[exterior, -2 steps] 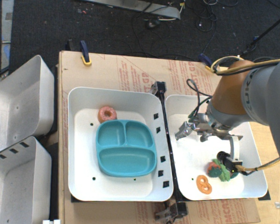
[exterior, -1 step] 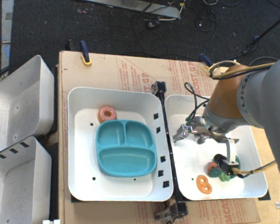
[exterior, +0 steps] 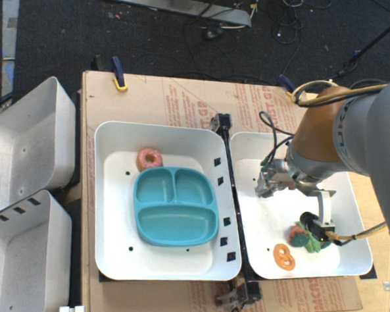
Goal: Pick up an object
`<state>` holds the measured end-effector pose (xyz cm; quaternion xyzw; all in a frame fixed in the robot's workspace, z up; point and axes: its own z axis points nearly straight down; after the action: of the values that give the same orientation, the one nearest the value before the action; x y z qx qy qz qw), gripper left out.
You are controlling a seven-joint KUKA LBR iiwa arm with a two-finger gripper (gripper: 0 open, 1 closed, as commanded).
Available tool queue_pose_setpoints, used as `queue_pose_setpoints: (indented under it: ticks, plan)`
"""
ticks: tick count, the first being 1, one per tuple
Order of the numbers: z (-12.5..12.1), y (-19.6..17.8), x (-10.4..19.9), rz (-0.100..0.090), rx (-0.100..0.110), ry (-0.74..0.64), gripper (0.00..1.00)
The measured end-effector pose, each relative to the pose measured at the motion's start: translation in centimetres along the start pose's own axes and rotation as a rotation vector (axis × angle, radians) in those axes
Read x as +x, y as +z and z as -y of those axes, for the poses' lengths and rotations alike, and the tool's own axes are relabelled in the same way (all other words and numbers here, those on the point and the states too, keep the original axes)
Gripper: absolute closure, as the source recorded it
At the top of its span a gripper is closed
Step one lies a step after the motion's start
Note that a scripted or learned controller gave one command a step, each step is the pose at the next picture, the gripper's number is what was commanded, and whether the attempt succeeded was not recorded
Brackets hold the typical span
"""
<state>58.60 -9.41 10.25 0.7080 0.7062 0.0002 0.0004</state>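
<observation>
Over the right bin's [exterior: 263,229] bare floor your claw [exterior: 265,187] hovers; open or closed, can't tell. Approach step, likely. Orange pretzel [exterior: 283,256] and green-and-red toy [exterior: 302,239] lie near, on the claw's camera-ward side: shift there, then descend.

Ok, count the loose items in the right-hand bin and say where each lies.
2. An orange pretzel lies near the front edge of the bin; a green-and-red item sits behind it, to its right. The arm covers part of the bin, so more may be hidden.
</observation>
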Motion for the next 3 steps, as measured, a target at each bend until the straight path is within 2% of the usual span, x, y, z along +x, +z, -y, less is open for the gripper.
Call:
queue_pose_setpoints:
  ticks: [1,3]
  plan:
    - [0.5,-6.1,0.1,0.001,-0.005,-0.004,1.00]
    - [0.5,-15.6,0.0,0.001,-0.006,-0.006,1.00]
